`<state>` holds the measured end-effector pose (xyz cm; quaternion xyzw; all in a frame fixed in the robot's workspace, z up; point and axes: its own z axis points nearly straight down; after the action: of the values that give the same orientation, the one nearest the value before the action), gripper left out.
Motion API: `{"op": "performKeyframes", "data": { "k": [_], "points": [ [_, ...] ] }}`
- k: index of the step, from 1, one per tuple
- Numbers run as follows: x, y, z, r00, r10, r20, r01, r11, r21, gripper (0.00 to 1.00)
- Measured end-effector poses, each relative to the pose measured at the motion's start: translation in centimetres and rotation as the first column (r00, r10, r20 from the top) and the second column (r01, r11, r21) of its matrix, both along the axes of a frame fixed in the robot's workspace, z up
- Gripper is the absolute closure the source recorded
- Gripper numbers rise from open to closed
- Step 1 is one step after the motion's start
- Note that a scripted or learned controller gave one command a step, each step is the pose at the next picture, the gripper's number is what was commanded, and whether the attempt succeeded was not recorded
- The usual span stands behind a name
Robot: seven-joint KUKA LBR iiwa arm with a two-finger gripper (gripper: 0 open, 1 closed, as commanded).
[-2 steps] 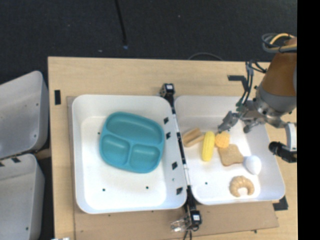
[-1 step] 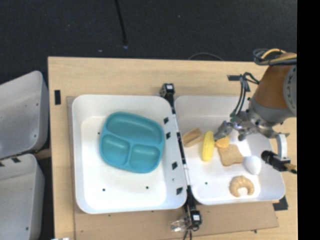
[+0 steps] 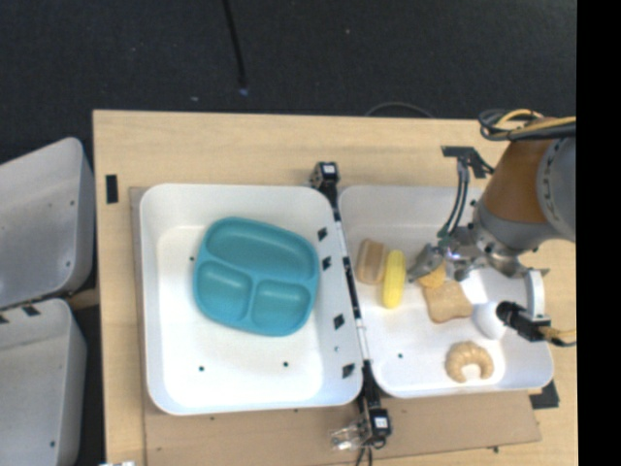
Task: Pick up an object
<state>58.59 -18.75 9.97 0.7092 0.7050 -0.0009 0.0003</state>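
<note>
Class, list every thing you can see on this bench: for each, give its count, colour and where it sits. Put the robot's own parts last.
Bench: 1, light wood, under both bins.
Bins: 2, white, side by side; left bin, right bin.
Divided plate: 1, teal, three compartments, in the left bin.
Banana-shaped item: 1, yellow, left part of the right bin.
Bread slice: 1, tan, just left of the yellow item.
Toast-like piece: 1, light brown, middle of the right bin, below the gripper.
Croissant: 1, pale tan, near the right bin's front edge.
Arm: 1, grey with orange band, entering from the right.
Gripper: 1, dark metal, low over the right bin's middle.
</note>
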Motion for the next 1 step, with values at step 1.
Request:
{"op": "performKeyframes", "data": {
  "k": [1],
  "points": [
    [0.10,-0.11,1.24,1.000,-0.005,0.005,0.005,1.000,-0.001,1.00]
  ]
}}
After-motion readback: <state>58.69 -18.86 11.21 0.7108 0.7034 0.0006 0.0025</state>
